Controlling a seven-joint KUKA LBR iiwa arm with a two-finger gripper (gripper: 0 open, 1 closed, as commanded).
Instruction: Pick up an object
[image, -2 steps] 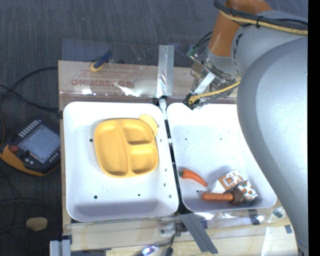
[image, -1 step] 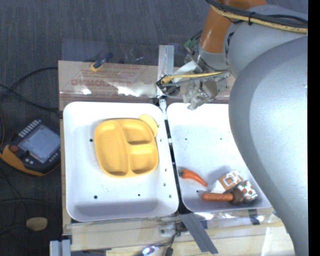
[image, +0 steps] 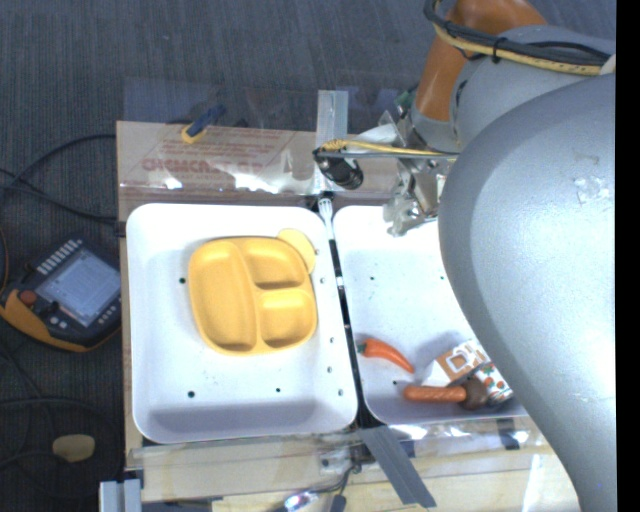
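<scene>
Though well apart, carrot (image: 385, 352), hand (image: 408, 212)

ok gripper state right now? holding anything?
Gripper: above the far edge of the right bin, nothing seen between its fingers; open or shut cannot be told.

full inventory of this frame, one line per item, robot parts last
white bins: 2, white, side by side on the bench
divided tray: 1, yellow, in the left bin
carrot: 1, orange, right bin, near the divider
sausage-like piece: 1, reddish-brown, right bin, front
small box: 1, white and orange print, right bin, front
pendant: 1, orange and black, on the floor left of the bench
arm: 1, grey with orange band, entering from the right
hand: 1, metallic, above the right bin's far edge
</scene>
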